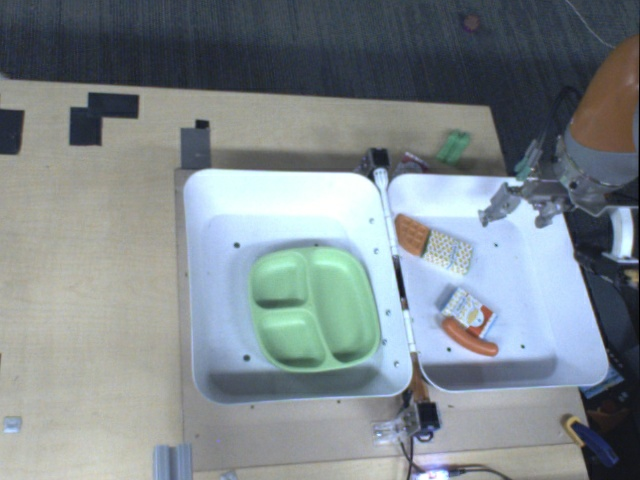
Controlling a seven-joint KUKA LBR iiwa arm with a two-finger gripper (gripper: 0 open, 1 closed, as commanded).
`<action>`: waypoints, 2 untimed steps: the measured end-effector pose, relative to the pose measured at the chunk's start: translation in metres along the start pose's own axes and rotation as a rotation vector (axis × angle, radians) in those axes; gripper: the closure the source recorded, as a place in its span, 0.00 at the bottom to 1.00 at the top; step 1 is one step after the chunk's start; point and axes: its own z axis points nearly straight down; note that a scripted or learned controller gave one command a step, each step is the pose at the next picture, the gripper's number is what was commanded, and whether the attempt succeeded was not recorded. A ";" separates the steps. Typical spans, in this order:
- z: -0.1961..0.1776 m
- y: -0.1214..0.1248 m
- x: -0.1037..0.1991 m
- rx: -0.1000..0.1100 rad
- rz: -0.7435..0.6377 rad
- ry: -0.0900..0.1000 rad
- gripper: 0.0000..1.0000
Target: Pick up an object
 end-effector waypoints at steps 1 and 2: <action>0.100 -0.043 -0.006 -0.002 0.003 -0.002 0.00; 0.106 -0.092 0.050 -0.006 0.001 -0.002 0.00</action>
